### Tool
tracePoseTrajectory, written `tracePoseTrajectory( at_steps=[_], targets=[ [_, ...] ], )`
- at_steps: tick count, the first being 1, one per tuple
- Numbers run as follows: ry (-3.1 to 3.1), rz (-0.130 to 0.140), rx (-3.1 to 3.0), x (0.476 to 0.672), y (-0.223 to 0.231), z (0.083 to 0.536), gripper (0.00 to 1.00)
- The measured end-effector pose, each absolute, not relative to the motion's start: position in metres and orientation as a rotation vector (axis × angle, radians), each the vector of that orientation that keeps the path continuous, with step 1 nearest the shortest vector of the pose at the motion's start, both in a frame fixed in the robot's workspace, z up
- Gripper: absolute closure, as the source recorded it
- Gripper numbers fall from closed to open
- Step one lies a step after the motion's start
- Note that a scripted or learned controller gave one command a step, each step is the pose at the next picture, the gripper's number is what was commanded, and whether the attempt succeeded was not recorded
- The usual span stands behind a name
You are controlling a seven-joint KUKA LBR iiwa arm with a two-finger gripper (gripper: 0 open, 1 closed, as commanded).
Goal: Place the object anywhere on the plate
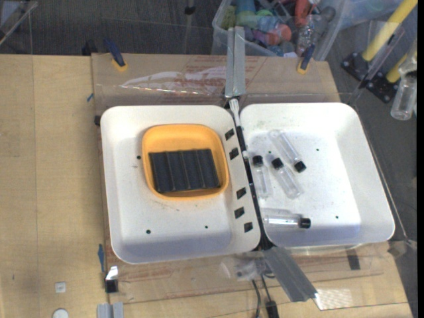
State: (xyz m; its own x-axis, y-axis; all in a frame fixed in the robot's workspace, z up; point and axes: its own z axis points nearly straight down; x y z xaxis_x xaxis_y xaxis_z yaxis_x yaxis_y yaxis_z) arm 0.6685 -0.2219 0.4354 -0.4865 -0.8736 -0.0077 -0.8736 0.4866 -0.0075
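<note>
Camera view: four clear vials with black caps lie in right bin (344, 131). Three cluster near divider: (258, 172), (283, 171), (289, 152). Fourth vial (286, 222) lies apart, near front wall. Orange plate (154, 141) sits in left bin (126, 211), carrying dark ridged block (185, 171), perhaps rubber mat. Both bins rest on wooden desk (40, 177). Hand state: cannot tell.

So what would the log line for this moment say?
plate: left bin, holds dark ridged block | vials: right bin, none on plate
</note>
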Motion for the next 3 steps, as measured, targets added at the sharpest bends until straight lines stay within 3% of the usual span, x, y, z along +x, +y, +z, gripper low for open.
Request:
tracePoseTrajectory(
  at_steps=[1, 3],
  targets=[
    [2.712, -0.003, -1.565, 0.6679, -0.2236, 0.4355, 1.0],
    [1.929, -0.003, -2.469, 0.6682, -0.2217, 0.4345, 1.0]
  ],
)
